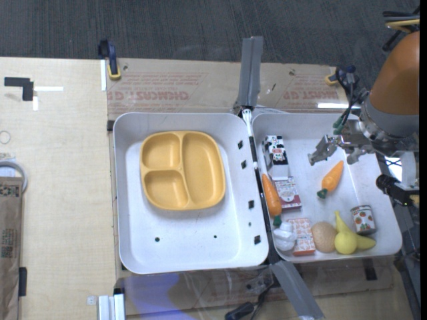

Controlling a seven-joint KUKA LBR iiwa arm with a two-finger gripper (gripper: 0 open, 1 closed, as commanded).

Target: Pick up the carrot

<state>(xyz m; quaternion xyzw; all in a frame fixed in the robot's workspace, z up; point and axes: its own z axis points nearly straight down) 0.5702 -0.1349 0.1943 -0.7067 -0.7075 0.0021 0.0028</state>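
Observation:
A small orange carrot point(332, 177) with a green stub at its lower end lies tilted in the middle of the right bin point(383, 179). My gripper point(337, 152) hangs just above its upper tip. The fingers point(321, 152) are spread open, with nothing between them. A second, longer orange carrot-like piece point(271, 195) lies along the bin's left wall, apart from the gripper.
The right bin also holds a cow-patterned carton point(275, 150), a small packet point(287, 192), a can point(361, 219), a yellow pear shape point(346, 238), a tan potato point(324, 236) and an orange box point(303, 236). A yellow divided plate point(182, 170) sits in the left bin point(193, 249).

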